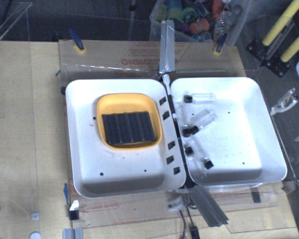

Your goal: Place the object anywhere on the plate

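**Dark ridged block lies on the yellow plate in the left bin**

Pale wooden bench (20, 133) carries two shallow white bins side by side, with a dark floor beyond its far edge. Inside the left bin (79, 133) sits a yellow plate (105, 103) with rounded corners, placed toward the far half of the bin. A dark ridged block (128, 127) lies flat on the plate and covers most of its near part. Its ridges run near to far, and a bare yellow rim shows all round it.

A row of small black tabs (170, 128) runs along the seam between the bins. The right bin (249, 133) holds clear tubes with black caps, all in its left half. One tube (199, 98) lies near the far wall. A second tube (199, 122) lies tilted just nearer, and two more black caps (207, 163) sit closer to the near wall.

A metal strip (167, 44) stands at the far end of the seam, between two blue clamps (78, 44). Behind it is a clear tub of coloured toys (199, 9), and yellow tubes (289, 14) cross the far right corner.

As for the gripper, this view does not let me tell whether it is released or clenched, or what it touches. The block on the plate has nothing gripping it.
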`<state>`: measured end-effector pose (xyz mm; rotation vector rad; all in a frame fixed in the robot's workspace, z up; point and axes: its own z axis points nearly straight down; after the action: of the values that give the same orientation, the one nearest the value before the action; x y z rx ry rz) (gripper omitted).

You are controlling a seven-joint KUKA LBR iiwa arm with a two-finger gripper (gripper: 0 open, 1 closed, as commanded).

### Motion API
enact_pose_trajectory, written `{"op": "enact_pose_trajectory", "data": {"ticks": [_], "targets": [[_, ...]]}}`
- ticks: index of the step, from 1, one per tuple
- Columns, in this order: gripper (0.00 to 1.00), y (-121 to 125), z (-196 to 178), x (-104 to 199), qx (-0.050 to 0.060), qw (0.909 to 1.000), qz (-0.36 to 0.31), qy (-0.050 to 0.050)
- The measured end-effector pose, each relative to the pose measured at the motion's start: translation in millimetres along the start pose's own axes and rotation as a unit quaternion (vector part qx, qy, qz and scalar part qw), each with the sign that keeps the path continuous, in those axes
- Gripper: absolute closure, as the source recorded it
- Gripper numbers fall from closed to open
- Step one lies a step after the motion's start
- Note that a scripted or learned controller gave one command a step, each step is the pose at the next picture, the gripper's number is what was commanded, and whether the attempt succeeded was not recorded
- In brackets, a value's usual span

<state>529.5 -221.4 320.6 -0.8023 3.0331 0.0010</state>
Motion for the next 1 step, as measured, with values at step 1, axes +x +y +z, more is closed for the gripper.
{"op": "enact_pose_trajectory", "data": {"ticks": [1], "targets": [[0.0,-0.7,46.0,-0.5,0.0,0.9908,-0.136,0.0]]}}
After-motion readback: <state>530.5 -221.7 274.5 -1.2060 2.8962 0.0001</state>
